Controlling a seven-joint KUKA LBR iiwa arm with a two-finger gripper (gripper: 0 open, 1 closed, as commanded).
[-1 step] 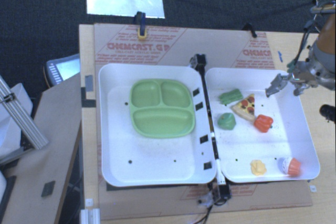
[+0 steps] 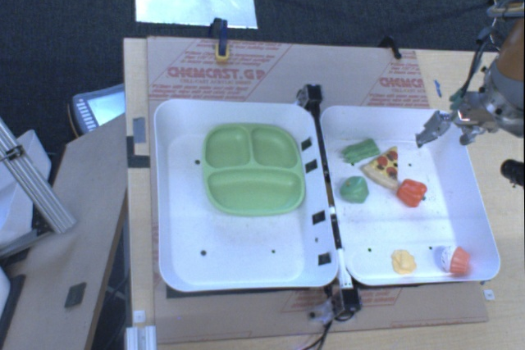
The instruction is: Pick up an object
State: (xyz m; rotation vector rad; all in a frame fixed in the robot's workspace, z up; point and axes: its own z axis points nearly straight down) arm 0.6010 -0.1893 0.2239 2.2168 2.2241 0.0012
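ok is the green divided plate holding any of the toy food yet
No, it's empty. The green divided plate sits alone in the left bin, all three compartments bare; the pizza slice and other toy food lie in the right bin.

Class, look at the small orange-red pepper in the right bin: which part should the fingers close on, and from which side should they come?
Probably its rounded body, from straight above. The pepper lies free on the floor of the right bin, with bare floor on most sides; only the pizza slice sits close on its left. So the fingers should close across it toward and away from the camera, missing the slice.
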